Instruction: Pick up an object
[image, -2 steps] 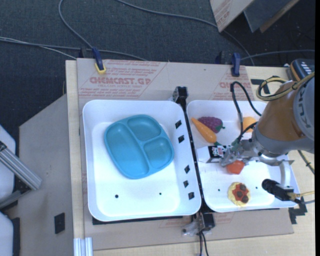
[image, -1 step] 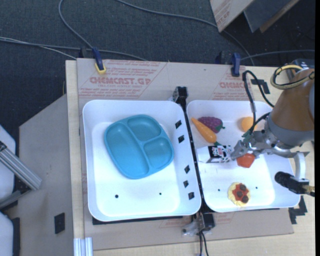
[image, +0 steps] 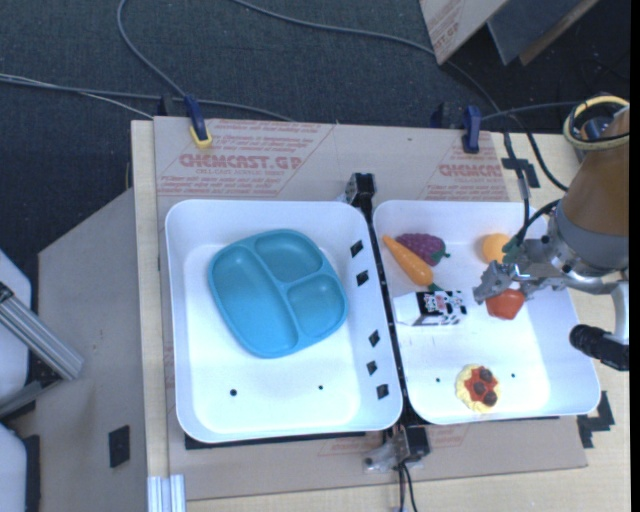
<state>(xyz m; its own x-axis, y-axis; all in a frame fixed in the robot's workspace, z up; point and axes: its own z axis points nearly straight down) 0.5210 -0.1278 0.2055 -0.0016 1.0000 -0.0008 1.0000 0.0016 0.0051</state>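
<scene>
Red toy piece (image: 506, 304) lies right of centre in the right bin (image: 560, 400), probably light, hard, slick plastic, best pinched across its middle. Directly above it sits the hand (image: 512, 278), touching or nearly so; how far it is spread I cannot tell.

arm (image: 600, 200) cut off right, red obj (image: 506, 305) partly hidden
</scene>
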